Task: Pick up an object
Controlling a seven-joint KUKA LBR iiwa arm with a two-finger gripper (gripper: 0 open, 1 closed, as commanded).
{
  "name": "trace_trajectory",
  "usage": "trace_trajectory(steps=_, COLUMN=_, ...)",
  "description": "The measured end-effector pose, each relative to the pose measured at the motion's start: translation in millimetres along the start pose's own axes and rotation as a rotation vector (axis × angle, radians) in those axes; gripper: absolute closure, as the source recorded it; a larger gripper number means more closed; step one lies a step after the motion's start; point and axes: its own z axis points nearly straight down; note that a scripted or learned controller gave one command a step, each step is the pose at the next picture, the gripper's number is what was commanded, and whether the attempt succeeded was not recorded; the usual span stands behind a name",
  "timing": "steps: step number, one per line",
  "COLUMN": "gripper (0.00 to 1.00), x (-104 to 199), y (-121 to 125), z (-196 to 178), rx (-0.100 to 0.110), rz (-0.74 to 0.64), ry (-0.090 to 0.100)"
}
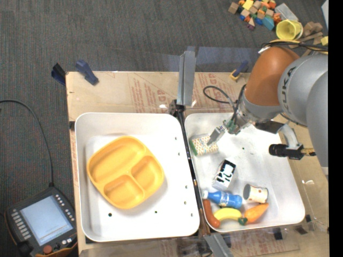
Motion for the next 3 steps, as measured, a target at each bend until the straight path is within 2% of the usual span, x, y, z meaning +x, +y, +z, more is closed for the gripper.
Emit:
trace_trajectory(steps=1, gripper=0.0, x=36.6, y=-91.6, z=24.7, rx=0.026, rz=-0.166, ry=0.014)
trace_trajectory(steps=2, gripper=1.0, x=34.7, y=-92.4, z=15.5, rx=0.026, rz=-0.159, ry=0.016)
trace_trajectory(steps=3, gripper=1.0, x=50.0, y=-2.3, z=-73.7, rx=0.026, rz=0.043, ry=0.009)
